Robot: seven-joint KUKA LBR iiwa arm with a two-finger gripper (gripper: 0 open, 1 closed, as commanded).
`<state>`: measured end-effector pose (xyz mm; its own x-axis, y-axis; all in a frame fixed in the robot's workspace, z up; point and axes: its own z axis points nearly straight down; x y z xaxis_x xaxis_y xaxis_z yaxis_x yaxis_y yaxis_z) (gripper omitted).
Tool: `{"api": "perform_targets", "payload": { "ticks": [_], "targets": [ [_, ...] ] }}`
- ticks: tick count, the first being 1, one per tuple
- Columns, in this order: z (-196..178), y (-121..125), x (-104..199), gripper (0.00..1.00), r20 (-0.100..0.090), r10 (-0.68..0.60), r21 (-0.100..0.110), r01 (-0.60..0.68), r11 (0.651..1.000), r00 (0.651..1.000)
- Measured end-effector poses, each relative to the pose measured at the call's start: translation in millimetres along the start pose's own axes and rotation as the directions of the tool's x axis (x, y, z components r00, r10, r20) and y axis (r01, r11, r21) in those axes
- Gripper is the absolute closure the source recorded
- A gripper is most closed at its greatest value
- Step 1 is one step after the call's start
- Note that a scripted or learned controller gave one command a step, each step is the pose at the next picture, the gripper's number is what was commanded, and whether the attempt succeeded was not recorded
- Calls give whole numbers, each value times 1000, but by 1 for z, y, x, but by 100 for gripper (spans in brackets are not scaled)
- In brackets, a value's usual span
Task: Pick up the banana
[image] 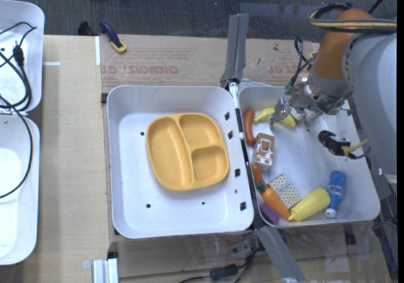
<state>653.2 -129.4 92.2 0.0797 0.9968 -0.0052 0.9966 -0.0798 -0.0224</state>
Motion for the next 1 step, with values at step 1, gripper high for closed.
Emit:
{"api": "perform_targets", "payload": {
  "ticks": [1],
  "targets": [
    [-7,-4,-5,100,8,2,15,-2,1000,1000]
  ]
}}
